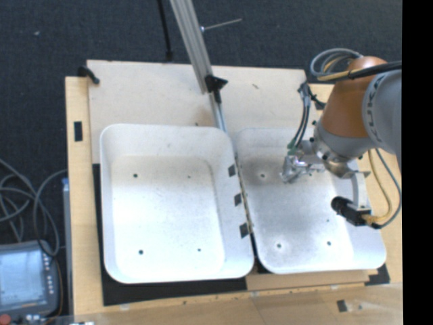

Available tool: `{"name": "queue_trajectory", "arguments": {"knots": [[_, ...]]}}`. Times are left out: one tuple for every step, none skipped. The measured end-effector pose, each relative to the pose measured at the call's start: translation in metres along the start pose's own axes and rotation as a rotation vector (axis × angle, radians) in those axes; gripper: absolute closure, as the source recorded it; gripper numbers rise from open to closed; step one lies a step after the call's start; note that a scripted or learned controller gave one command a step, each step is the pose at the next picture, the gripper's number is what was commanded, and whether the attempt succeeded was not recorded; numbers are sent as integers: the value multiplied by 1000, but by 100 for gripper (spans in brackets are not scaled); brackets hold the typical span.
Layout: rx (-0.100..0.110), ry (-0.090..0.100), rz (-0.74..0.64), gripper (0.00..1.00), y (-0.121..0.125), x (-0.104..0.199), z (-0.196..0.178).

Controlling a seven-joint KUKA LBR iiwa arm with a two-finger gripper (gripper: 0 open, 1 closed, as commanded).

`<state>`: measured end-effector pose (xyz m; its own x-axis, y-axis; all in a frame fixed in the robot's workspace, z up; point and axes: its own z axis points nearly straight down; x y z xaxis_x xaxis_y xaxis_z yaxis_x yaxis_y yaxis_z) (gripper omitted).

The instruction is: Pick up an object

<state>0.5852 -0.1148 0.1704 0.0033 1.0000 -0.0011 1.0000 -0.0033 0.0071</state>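
— Looking at the gripper first: are its fingers apart or together?

— I cannot tell; it is a small metallic cluster, too blurred to separate (nothing visibly sits between the tips). It hangs over the upper middle of the right bin, low above the speckled floor.

— And an object to pick up?

— None can be made out near the tips; just dark specks and a few small holes on the white floor.

— Farther out?

— Behind the gripper, to its right, rises the arm with its orange band, cables looping beside it. To the gripper's left lies the left bin, touching the right one along a seam. Beyond, up-left, a slanted aluminium post stands on the bench.
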Motion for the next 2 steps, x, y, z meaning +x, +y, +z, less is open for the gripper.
{"name": "queue_trajectory", "arguments": {"knots": [[0,0,0,100,2,-11,-55],[1,0,-7,100,4,-12,-97]]}}
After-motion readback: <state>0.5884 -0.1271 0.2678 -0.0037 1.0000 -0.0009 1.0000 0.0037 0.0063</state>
